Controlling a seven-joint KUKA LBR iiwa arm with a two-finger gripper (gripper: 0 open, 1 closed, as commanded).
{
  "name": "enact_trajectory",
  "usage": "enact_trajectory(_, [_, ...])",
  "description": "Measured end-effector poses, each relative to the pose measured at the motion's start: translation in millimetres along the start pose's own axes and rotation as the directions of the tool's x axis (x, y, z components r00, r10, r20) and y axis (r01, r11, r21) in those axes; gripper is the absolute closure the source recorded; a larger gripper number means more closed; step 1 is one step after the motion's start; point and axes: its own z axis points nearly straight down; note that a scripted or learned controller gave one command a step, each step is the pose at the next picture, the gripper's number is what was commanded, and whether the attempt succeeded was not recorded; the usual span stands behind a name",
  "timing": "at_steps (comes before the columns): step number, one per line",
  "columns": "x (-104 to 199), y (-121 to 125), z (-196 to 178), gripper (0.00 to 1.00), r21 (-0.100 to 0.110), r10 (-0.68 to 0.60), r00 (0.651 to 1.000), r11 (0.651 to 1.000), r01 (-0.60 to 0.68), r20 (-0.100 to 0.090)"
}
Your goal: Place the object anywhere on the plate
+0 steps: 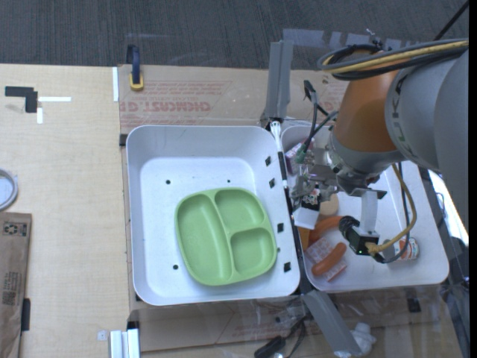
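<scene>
A light green plate (223, 235) with three compartments lies in the left white bin (149, 200). The arm reaches over the right bin (417, 271), and my gripper (313, 189) hangs low near that bin's left wall, above a cluster of small objects. An orange hot-dog-shaped toy (328, 258) lies in the right bin just below the gripper. A white and dark item (307, 216) sits right under the gripper. A small can-like item (406, 250) rests toward the right.
A metal divider with clips (285, 200) separates the two bins. Cables (402, 230) loop from the wrist over the right bin. A cardboard sheet (194, 95) lies behind the bins. A clamp (135, 77) stands at the back left.
</scene>
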Motion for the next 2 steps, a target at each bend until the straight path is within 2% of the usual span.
enact_trajectory(1, [49.9,-20.0,-0.1,1.0,0.0,-0.014,1.0,1.0,0.014,0.001])
enact_trajectory(2, [49.7,-19.9,-0.1,0.0,0.0,-0.013,1.0,1.0,0.013,0.001])
